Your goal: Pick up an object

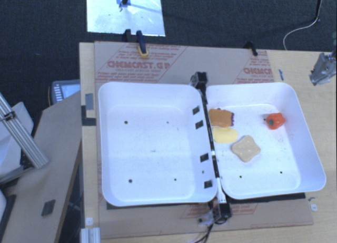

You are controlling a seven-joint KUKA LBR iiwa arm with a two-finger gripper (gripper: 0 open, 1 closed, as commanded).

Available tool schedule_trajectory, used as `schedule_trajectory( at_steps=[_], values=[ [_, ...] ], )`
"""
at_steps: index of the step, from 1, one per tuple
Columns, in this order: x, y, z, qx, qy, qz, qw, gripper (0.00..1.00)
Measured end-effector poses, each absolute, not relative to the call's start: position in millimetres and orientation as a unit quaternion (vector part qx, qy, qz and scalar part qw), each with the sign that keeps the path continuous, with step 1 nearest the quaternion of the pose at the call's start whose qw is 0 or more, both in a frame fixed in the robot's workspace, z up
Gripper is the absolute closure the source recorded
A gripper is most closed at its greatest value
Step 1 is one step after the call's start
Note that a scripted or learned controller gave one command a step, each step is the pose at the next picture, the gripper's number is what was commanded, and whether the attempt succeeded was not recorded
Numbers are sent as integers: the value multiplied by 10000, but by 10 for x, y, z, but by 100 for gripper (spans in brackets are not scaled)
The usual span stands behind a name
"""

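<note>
Dark carpet in the background, w/ a pale wood desk (pixel 63 131) carrying a cardboard sheet (pixel 174 62) and two shallow white bins side by side. Taking the right bin (pixel 295 131) as landmark: the left bin (pixel 147 142) sits just beside it, touching along the shared edge, where black clips (pixel 200 125) line the seam.

All objs lie in the right bin, toward its left half and upper part. An orange-brown piece (pixel 220 117) w/ a bit of purple at its edge sits near the bin's left wall. A flat yellow piece (pixel 225 135) lies just below it, touching or nearly so. A tan, rounded-square piece (pixel 246 148) is just beside the yellow one, closer to the bin's middle. A small red-orange obj (pixel 274 120) sits apart from those three, toward the bin's upper right.

The hand (pixel 322 70) is at the frame's right edge, outside the right bin and beyond its upper right corner, well apart from every obj. Only a grey sliver of it is visible; can't tell whether it's released or clenched, and nothing visible in it.

Progress, as a judgement: nothing picked yet. All four objs rest on the bin floor. Left to do: choose a target, get the hand over it, descend, grasp, lift. The red-orange obj is nearest the hand and stands alone, so prob. the cleanest pick; the other three are clustered, so risk of nudging a neighbour.
</note>
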State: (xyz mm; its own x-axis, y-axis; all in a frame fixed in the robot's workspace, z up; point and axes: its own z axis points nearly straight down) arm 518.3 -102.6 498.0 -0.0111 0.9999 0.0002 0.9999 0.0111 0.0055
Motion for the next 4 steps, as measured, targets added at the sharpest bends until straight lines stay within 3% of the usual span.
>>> schedule_trajectory(
  at_steps=[1,2,3,4],
  values=[
    [5395,-616,5373,7038,7104,27,26,100],
    [5465,284,5277,7022,7120,15,-2,100],
    [5695,1132,5269,7028,7114,20,3,100],
    [5943,2016,4921,7028,7114,4,-11,100]
  ],
)
